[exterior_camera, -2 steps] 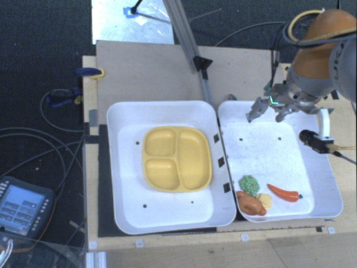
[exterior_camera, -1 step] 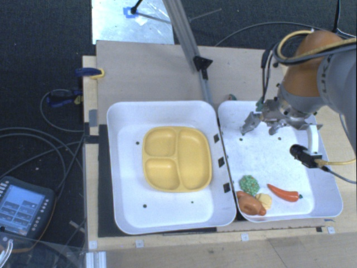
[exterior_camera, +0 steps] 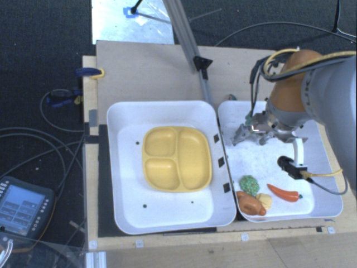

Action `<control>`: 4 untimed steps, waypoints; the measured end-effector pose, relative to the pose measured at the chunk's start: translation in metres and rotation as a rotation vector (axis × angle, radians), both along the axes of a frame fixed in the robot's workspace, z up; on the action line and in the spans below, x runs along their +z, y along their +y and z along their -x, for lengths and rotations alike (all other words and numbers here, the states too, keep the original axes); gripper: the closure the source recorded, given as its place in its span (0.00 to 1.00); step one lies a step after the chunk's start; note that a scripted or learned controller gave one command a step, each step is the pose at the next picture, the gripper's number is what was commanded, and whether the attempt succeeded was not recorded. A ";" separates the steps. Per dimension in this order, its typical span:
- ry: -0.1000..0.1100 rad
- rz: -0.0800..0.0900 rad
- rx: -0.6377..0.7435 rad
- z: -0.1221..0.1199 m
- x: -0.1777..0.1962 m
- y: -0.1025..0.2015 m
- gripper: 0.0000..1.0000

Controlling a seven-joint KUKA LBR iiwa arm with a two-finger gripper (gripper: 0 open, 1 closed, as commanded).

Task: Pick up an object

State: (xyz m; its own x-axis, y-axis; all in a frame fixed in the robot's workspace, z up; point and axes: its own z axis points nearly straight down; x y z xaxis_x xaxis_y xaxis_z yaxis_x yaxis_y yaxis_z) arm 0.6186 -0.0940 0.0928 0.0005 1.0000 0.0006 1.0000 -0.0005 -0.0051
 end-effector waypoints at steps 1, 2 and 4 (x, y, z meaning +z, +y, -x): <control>-0.006 0.000 0.000 -0.001 -0.002 0.000 0.00; -0.009 -0.001 0.000 -0.002 0.010 0.000 1.00; -0.012 0.001 0.007 -0.014 0.114 -0.005 1.00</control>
